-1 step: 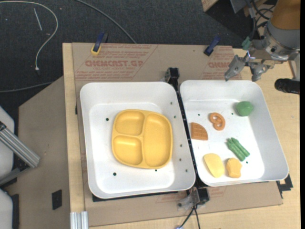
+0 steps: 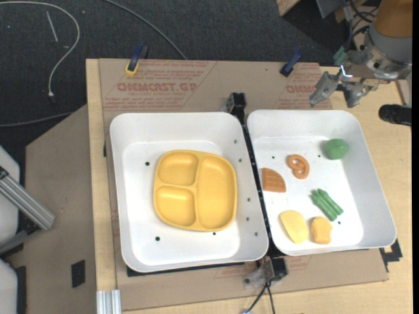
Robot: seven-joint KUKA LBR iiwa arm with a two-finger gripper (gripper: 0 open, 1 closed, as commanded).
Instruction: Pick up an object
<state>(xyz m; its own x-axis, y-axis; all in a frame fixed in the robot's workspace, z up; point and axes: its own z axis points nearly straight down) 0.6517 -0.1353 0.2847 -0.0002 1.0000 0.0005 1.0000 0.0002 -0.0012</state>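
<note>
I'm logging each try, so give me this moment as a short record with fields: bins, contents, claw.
left bin: holds a yellow divided plate
right bin: pretzel, green ball, waffle slice, green beans, two yellow pieces at the near edge
claw: open, above the right bin's far rim, holding nothing
task stage: nothing picked up yet
</note>
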